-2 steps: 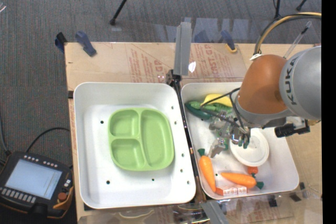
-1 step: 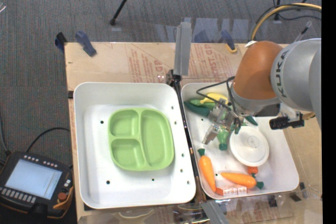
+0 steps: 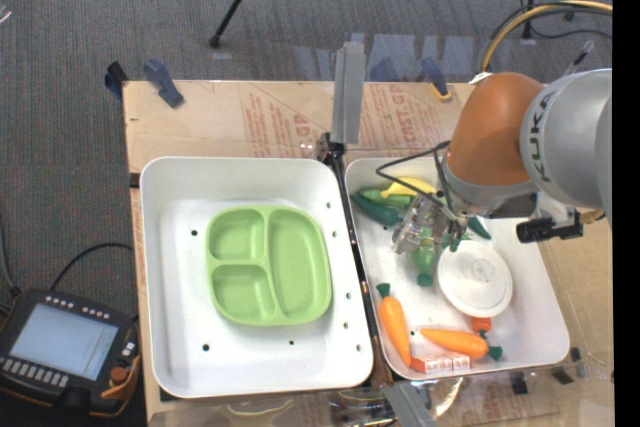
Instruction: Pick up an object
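Nearest the camera, two toy carrots lie in the right bin (image 3: pixel 556 325): one carrot (image 3: pixel 395 329) beside the bin's left wall, the other carrot (image 3: pixel 456 342) along the front, above a small red-and-white box (image 3: pixel 440 364). Behind them sits a white round lid (image 3: pixel 476 281). The left bin (image 3: pixel 160 215) carries a green divided plate (image 3: pixel 268 265). The step in hand looks like the reach-down for a grasp. The gripper (image 3: pixel 428 233) hangs low over a small green toy (image 3: pixel 427 263), which lies just below the jaws and beside the lid. Whether the jaws stand apart or together cannot be told. Farther back lie a green vegetable (image 3: pixel 378 206) and a yellow toy (image 3: pixel 412 186). Next likely comes closing squarely, then lifting.
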